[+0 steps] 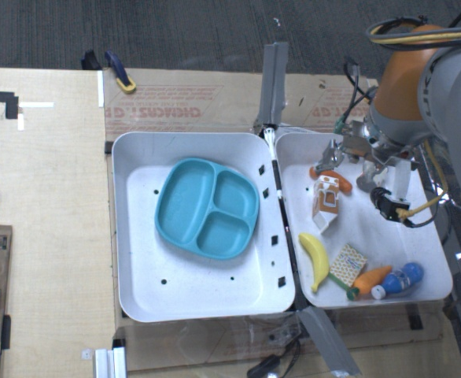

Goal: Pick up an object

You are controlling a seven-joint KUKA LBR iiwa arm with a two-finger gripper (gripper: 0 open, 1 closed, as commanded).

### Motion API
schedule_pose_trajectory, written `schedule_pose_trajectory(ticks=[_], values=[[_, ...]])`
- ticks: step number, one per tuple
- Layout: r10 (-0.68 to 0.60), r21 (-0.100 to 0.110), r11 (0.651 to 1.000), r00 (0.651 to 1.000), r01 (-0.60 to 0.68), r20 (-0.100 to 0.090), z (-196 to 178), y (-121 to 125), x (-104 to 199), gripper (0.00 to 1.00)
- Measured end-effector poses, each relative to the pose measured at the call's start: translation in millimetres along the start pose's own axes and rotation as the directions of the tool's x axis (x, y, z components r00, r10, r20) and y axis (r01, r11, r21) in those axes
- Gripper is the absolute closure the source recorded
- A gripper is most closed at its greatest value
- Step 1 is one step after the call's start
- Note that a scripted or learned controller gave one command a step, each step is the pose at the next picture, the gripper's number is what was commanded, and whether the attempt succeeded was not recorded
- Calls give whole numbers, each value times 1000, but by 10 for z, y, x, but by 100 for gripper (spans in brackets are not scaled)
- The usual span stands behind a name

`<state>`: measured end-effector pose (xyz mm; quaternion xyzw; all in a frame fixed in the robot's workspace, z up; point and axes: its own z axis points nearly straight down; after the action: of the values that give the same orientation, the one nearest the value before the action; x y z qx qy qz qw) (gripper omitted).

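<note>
The jaws of the gripper point(334, 157) hang over the far left part of the right bin point(427, 290), but the wrist and its cables crowd them so much that I cannot tell how wide they stand. Nothing can be made out between them, so no hold on any object can be claimed. They sit just above a small orange-and-white toy point(331, 184) and the white carton point(326, 205) that lies next to it on the near side; whether they touch either one is not clear from this slant.

As a judgement, the pick is not yet done: every object appears to lie on the bin floor. Closing on something and lifting it are what is left.

Farther out, near the front of the same bin, a banana point(316, 261) lies along the left wall, with a yellow checkered sponge point(347, 263) beside it, then a carrot point(369, 280) and a blue bottle point(399, 279) toward the right.

The left bin point(136, 290) holds a light-blue divided plate point(207, 208), well apart from the arm. Both bins rest on the wooden surface point(42, 195).
</note>
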<state>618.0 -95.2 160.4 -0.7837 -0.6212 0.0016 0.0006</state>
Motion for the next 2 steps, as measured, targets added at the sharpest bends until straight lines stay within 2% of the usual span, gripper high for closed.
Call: schedule_pose_trajectory(ticks=[1,2], values=[[-31,-1,1000,1000,31,-1,691,-37,-223,0],[-30,-1,1000,1000,30,-1,598,-32,-229,100]])
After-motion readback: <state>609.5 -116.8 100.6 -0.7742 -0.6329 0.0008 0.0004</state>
